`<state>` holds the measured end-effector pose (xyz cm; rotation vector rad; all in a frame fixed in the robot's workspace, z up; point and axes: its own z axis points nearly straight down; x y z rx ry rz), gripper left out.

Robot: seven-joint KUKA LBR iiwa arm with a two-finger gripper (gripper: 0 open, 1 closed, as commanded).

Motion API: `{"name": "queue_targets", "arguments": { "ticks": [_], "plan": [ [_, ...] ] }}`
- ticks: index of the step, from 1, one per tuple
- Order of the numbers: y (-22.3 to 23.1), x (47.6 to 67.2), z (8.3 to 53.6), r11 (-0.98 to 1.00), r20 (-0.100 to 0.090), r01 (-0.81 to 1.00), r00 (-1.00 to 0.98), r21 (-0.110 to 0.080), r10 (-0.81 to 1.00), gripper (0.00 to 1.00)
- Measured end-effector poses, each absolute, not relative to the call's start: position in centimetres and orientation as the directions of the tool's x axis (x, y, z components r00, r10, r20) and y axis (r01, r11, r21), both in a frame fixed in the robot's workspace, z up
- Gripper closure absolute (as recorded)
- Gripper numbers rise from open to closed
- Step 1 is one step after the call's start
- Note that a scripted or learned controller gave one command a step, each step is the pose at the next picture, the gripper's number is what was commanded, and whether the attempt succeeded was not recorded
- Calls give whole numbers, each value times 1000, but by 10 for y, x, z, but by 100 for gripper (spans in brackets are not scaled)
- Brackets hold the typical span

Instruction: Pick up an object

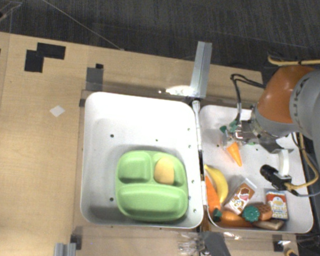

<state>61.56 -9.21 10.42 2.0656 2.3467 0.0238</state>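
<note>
Here my gripper (pixel 233 138) hangs low over the far part of the right bin (pixel 217 116), right above a small orange carrot (pixel 234 153); whether it grips anything I cannot tell. The carrot lies apart from the clutter at the near end, so it looks the easier target. The left bin (pixel 102 147) holds a green tray (pixel 142 199). Both bins sit on a pale wooden bench (pixel 27 157), with dark carpet (pixel 132 9) beyond.

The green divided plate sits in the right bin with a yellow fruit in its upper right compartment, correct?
Not quite: the camera view shows the green divided plate in the left bin, not the right one. The rest holds: the yellow fruit lies in its upper right compartment. The right bin holds the banana and other toy food.
</note>
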Motion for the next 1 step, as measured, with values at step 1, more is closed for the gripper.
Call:
{"name": "queue_targets", "arguments": {
  "ticks": [1],
  "plan": [
    [-43,596,186,119,0,993,-119,6,993,100]
  ]
}}
